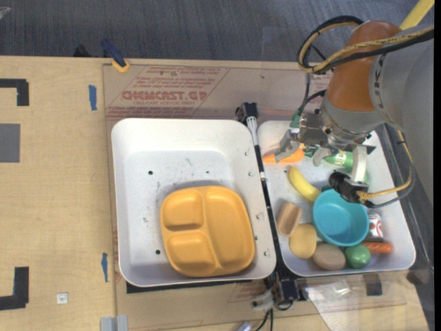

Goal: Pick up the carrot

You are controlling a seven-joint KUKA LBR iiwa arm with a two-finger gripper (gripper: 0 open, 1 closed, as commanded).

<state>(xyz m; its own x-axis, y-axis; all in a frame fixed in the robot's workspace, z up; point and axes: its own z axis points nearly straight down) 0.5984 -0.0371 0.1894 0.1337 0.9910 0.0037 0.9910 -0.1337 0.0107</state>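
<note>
The arm (372, 61) reaches in from the right, wrist bent down over the far end of the right bin (406, 243). The gripper (298, 145) has its fingers clamped on the carrot (289, 156), beside the bin's left wall. Banana (302, 183) lies just beyond; the left bin (138, 157) holds a yellow tray (205, 229).

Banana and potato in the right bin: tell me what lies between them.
In the camera view, a tan bread-like piece lies between the banana above and the potato below, slightly to their left, beside the blue bowl.
</note>
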